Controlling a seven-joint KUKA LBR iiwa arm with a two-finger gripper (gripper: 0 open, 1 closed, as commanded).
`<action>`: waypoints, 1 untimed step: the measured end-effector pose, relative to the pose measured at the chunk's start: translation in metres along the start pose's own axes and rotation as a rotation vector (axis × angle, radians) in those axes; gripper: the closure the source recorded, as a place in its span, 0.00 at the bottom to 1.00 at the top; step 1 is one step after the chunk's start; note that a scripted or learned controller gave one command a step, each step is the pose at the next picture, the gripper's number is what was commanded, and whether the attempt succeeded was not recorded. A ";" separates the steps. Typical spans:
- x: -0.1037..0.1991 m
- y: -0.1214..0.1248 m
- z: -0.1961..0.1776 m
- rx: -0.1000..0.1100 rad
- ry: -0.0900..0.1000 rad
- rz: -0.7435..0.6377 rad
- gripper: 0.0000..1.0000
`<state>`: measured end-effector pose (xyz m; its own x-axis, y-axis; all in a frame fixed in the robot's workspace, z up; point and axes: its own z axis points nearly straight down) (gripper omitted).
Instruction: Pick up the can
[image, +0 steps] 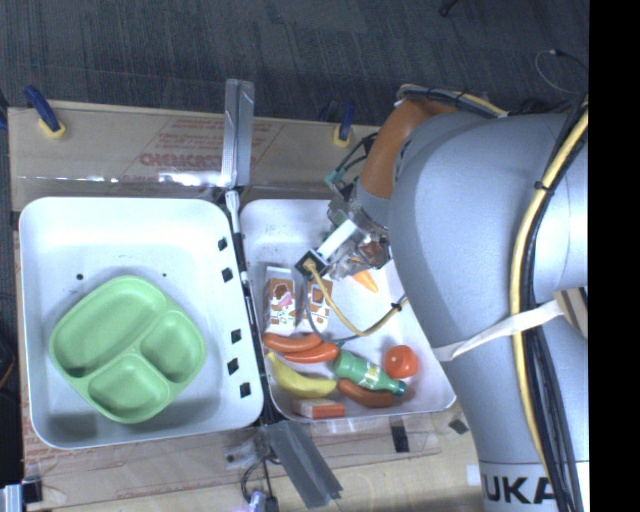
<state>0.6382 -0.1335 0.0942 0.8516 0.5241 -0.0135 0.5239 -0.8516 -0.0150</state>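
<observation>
Grey smooth-shelled arm (470, 250) with orange band enters from the right of the frame. Two shallow white bins: left bin (120, 212) holds a green three-compartment plate (125, 348); right bin (272, 225) holds the clutter. Gripper (352, 255) hangs over the right bin's upper part, its opening not discernible. A glinting brownish form (369, 252) directly at the gripper may be the can; this cannot be told. Below lie a printed carton (283, 300), a yellow curved banana (300, 380), a green bottle (368, 375) and a round red tomato (400, 360).
</observation>
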 end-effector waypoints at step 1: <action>0.039 -0.054 -0.095 -0.009 0.009 0.123 1.00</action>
<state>0.6446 -0.0677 0.1890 0.9096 0.4155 -0.0058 0.4155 -0.9096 -0.0045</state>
